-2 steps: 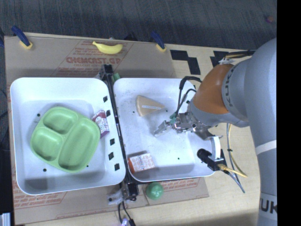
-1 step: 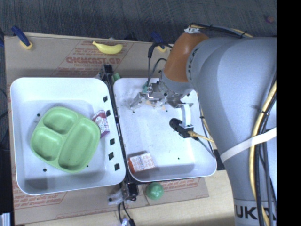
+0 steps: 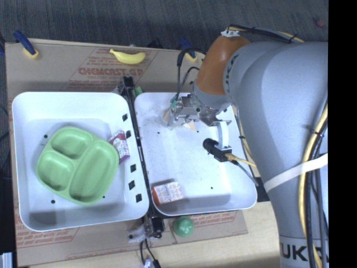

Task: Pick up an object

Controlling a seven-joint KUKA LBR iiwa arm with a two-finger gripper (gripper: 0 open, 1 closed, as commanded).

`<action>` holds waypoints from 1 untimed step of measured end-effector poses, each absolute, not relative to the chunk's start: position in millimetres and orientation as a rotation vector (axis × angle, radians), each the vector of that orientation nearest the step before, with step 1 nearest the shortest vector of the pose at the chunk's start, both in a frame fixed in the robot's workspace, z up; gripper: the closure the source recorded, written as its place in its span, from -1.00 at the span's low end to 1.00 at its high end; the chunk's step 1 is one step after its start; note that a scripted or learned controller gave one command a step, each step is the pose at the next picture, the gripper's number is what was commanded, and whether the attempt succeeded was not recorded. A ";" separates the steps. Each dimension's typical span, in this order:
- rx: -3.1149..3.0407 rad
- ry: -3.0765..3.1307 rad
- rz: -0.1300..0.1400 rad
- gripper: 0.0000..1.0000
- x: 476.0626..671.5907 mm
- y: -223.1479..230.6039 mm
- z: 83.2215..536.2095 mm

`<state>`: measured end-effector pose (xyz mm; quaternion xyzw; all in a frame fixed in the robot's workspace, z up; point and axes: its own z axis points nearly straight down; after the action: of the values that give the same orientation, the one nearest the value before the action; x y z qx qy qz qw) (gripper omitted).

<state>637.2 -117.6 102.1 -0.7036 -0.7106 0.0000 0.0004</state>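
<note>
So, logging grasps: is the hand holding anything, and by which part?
Cannot tell: the hand is low in the right bin, its tips blurred.

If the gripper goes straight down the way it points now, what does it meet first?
Most likely the floor of the right bin near its back wall. The gripper points down there, and a small tan thing lies just beside it; depth is unclear, so it may touch that first.
</note>
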 end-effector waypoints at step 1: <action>-2.216 -2.230 -0.004 1.00 657.4 -61.3 193.1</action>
<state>657.4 -61.3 193.1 -0.7049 -0.7093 -0.0013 -0.0009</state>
